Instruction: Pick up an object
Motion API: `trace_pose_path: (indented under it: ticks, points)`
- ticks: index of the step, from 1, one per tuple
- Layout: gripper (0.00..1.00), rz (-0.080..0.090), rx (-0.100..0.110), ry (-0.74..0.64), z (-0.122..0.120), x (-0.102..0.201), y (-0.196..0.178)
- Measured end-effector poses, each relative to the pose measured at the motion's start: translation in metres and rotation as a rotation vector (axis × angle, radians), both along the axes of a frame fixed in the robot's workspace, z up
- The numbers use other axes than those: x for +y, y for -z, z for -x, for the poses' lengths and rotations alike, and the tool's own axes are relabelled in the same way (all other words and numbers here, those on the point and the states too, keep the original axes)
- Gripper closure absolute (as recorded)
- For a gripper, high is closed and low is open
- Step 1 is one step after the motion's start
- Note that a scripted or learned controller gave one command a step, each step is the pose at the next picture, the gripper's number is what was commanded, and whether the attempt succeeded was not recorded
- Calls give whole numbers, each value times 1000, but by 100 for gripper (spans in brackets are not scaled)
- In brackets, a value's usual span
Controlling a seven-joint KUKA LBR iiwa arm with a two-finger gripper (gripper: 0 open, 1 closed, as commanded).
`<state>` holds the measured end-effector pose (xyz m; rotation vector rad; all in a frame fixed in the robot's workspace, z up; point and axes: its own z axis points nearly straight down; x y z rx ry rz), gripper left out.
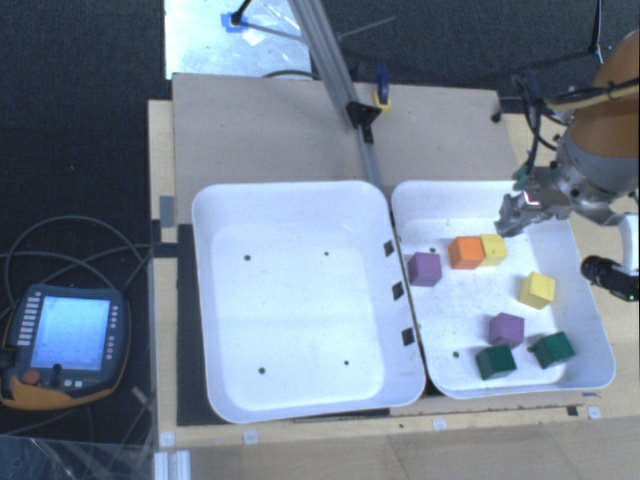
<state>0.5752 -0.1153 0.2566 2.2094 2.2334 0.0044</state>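
The right bin (440, 200) holds several small blocks. An orange block (466, 253) touches a yellow block (493, 248) near the middle. A purple block (425, 268) lies by the bin's left wall. Another yellow block (537, 289) sits further right, with a second purple block (506, 328) below it. Two dark green blocks (495, 361) (552, 348) lie near the front edge. My gripper (512, 218) hangs over the back of this bin, just above and right of the orange and yellow pair. No block shows between its fingers.
The left bin (215, 268) stands beside the right one on the bench. A metal pole (330, 48) slants across the back. A teach pendant (62, 343) with cables lies on the floor at left.
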Motion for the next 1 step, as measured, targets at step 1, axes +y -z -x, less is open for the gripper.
trace_pose_path:
  ticks: [1]
  points:
    - [100, -1, 2, 0, 11, 61, 8]
